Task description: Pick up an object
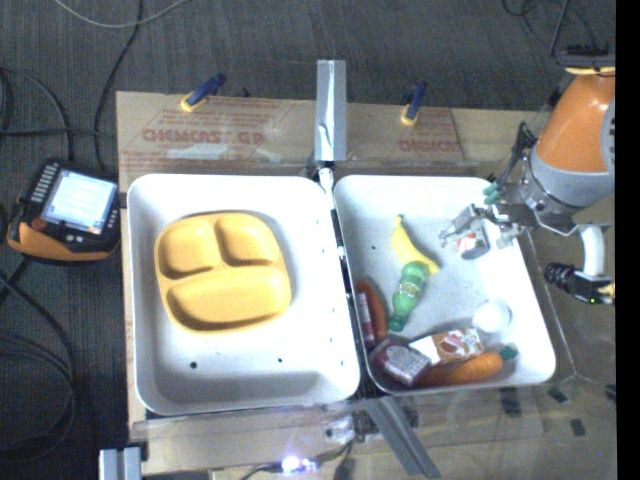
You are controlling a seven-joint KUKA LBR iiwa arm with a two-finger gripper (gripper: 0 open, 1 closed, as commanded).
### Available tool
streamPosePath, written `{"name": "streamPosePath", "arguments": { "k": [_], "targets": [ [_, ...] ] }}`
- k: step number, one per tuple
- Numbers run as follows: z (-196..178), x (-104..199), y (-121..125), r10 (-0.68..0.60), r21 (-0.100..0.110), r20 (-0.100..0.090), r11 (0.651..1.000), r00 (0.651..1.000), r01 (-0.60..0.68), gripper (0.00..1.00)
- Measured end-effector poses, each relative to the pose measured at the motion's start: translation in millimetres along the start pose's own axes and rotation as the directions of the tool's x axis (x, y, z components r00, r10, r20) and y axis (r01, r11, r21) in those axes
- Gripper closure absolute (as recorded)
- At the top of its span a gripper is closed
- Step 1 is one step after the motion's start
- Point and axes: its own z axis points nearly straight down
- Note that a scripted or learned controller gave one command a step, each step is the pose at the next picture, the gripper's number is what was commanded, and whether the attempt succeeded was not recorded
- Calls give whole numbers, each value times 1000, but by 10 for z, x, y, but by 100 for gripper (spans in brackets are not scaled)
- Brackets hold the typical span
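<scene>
The gripper [466, 236] hangs over the upper right part of the right bin [440, 190], its fingers spread open with nothing between them. To its left lies a yellow banana [408, 243], and below that a green bottle [407, 292] lies tilted. A brown sausage [369, 311] rests along the bin's left wall. Along the front of the bin sit a dark wrapped packet [402, 362], a red and white packet [456, 345], an orange carrot [466, 370] and a white round lid [491, 316].
The left bin [150, 368] holds a yellow divided tray [224, 269]. A teach pendant [66, 212] lies on the floor at the left. Blue and yellow clamps [203, 92] grip the board behind the bins. The arm's orange band [578, 128] is at the right edge.
</scene>
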Motion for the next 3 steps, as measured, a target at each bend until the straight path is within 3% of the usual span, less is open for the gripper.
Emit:
{"name": "streamPosePath", "arguments": {
  "k": [1, 2, 3],
  "targets": [
    [846, 173, 616, -181, -28, 7, 983, 983, 181, 0],
    [1026, 504, 380, -148, -15, 6, 989, 989, 148, 0],
    [943, 491, 384, -146, -16, 7, 989, 989, 146, 100]
  ]
}}
